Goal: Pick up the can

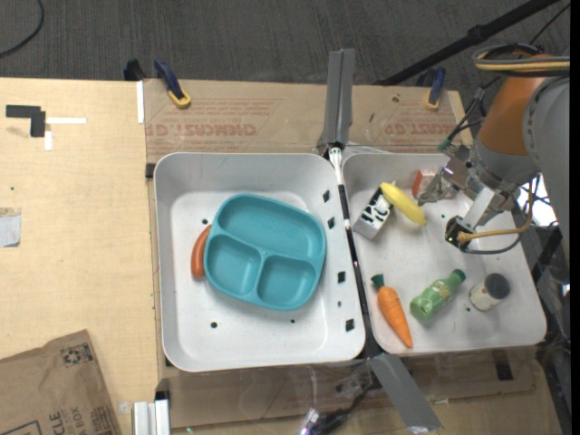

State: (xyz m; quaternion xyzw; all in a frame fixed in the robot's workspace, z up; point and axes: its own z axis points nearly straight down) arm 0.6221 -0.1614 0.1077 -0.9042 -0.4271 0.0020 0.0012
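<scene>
Can (pixel 422 185) sits in the right bin (pixel 494 329) beside a banana (pixel 402 203); jaws' state cannot be told

Glossy teal plastic tray (pixel 272 227), smooth white bins (pixel 186 333)

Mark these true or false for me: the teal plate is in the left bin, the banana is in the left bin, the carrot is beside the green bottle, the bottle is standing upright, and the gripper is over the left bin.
1. The plate is in the left bin. True.
2. The banana is in the left bin. False: it lies in the right bin.
3. The carrot is beside the bottle. True.
4. The bottle stands upright. False: it lies on its side.
5. The gripper is over the left bin. False: it is at the far side of the right bin, next to the red can.
</scene>
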